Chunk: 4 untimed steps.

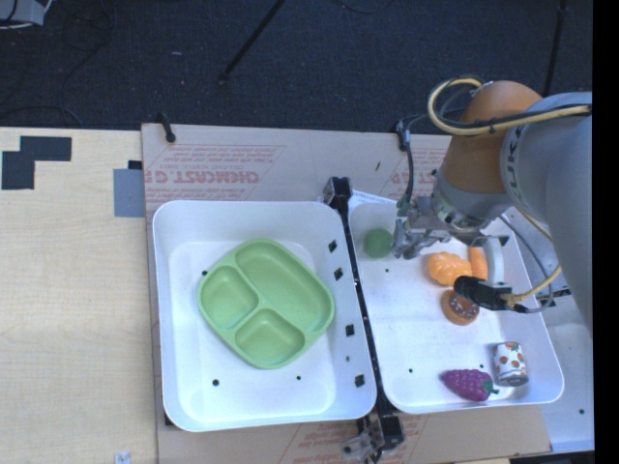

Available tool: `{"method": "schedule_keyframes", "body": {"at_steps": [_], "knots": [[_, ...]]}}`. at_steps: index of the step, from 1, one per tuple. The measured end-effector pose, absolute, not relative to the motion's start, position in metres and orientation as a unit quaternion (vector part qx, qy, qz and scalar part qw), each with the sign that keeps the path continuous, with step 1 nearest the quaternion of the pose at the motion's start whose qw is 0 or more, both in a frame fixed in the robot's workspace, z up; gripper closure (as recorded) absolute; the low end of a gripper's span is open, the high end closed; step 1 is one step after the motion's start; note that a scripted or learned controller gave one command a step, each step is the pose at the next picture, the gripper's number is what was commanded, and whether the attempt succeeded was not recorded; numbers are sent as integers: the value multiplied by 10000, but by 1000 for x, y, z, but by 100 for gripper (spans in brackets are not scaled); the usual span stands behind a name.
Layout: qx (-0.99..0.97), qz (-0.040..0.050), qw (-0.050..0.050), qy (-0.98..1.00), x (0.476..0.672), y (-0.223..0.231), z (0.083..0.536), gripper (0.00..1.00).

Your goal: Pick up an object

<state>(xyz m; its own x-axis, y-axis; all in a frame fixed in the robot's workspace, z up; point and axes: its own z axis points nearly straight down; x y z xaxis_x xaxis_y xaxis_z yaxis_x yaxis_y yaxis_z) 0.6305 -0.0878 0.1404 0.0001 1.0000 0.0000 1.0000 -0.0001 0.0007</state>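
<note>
My gripper [406, 243] is low over the far left part of the right bin [416, 356]. A small green ball [375, 243] lies just to its left, close to it or touching it. Just right of the gripper lies an orange fruit-shaped piece [446, 268]. An orange and brown donut-like piece [461, 308] sits a little nearer the front. A purple bunch of grapes [467, 385] and a small white patterned cup [510, 363] lie in the front right corner.
The left bin [184, 375] holds a light green divided plate [266, 303]. A black divider [350, 298] runs between the bins. The grey arm with its orange band [484, 143] overhangs the right bin's far right side, with cables trailing.
</note>
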Motion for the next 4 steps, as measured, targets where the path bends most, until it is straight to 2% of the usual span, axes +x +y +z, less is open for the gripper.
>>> {"method": "schedule_keyframes", "body": {"at_steps": [1,2,3,4], "knots": [[7084,5,7,7058,622,-91,189,100],[7082,1,0,7061,622,-93,211,100],[7061,-13,-26,7082,607,-42,203,100],[7055,-6,-24,7087,593,10,217,100]]}}
